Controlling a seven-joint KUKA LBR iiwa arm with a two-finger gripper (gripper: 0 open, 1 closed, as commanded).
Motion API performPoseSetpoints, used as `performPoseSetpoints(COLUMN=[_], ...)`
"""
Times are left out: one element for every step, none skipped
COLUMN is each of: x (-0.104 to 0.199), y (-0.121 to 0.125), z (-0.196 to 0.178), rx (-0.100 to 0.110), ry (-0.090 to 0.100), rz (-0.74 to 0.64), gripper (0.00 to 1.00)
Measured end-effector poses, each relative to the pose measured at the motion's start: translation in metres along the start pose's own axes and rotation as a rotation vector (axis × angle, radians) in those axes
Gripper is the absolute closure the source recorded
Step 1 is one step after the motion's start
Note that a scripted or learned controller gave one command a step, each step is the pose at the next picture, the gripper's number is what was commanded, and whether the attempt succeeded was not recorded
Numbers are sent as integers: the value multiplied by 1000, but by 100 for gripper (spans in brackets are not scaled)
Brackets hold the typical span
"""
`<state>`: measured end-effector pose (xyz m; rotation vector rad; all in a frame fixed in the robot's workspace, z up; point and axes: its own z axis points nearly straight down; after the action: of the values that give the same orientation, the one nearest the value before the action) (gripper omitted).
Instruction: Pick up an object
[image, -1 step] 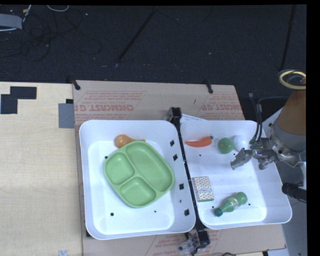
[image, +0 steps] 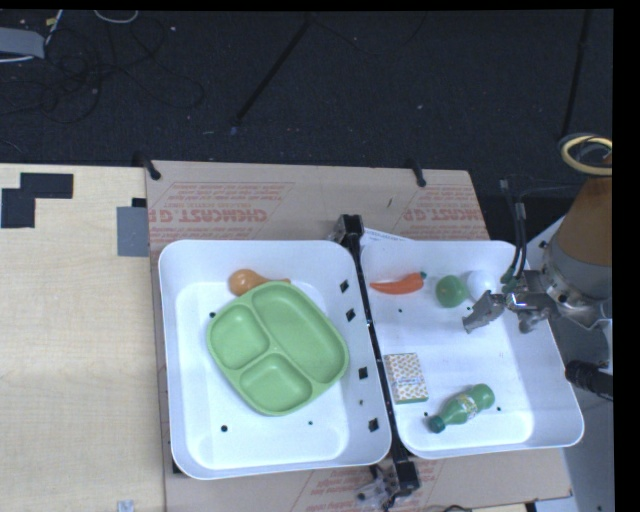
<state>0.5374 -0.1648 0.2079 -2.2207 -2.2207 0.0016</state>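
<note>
The tool hovers over the right bin, fingers apart, gripping nothing. A ball lies just beside it at 9 o'clock; a bottle lies at 6 o'clock.

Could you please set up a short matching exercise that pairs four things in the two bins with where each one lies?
Things:
1. green divided plate
2. orange carrot
3. green bottle
4. patterned card

Places:
A. near front edge of right bin
B. right bin, beside the divider
C. middle of left bin
D. back of right bin

Pairs: 1-C, 2-D, 3-A, 4-B
</note>
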Motion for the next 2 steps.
performPoseSetpoints(x=[9, 10], y=[1, 0], z=[60, 114], rx=[7, 7], ry=[3, 2], rz=[0, 1], gripper=[0, 0])
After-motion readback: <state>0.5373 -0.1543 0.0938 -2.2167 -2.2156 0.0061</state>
